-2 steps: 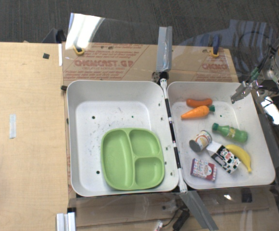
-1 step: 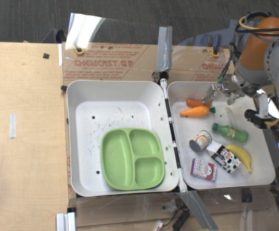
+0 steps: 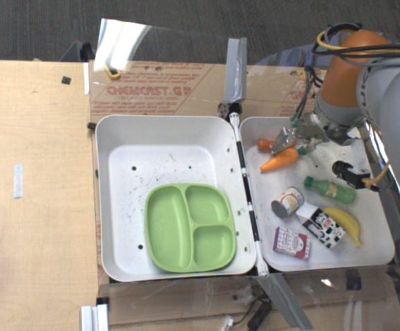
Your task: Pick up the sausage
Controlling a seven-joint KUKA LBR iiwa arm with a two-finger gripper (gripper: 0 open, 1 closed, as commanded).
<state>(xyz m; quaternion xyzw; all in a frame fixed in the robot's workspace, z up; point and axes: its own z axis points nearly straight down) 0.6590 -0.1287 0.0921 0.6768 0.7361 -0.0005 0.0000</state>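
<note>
A dark grey carpeted floor (image 3: 186, 9) runs behind the bench. The pale wooden benchtop (image 3: 34, 185) stretches to the left, and a printed brown cardboard sheet (image 3: 158, 88) lies beneath the bins, catching glare.

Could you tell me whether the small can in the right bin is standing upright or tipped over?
Tipped over: the can lies on its side on the right bin's floor, round end toward the camera.

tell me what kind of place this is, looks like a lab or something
Probably a robotics lab test bench: a grey arm with an orange band reaches over two white bins, one holding toy food like a carrot and banana.
</note>
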